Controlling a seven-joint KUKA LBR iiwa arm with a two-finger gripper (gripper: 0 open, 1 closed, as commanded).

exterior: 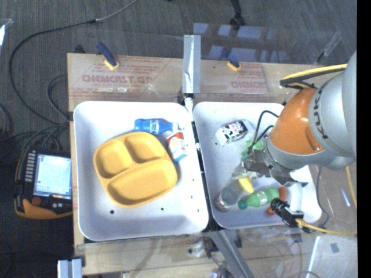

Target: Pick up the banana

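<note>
My claw (pixel 250 169) hangs low in the right bin (pixel 211 155), the banana's (pixel 246 184) yellow end just near-side beneath it; its grip I cannot tell.

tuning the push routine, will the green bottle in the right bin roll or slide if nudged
The green bottle lies on its side, so it will probably roll if pushed across its length. It looks like small, clear plastic, likely light. It sits close to a clear bottle and the bin wall, which may stop it early.
</note>
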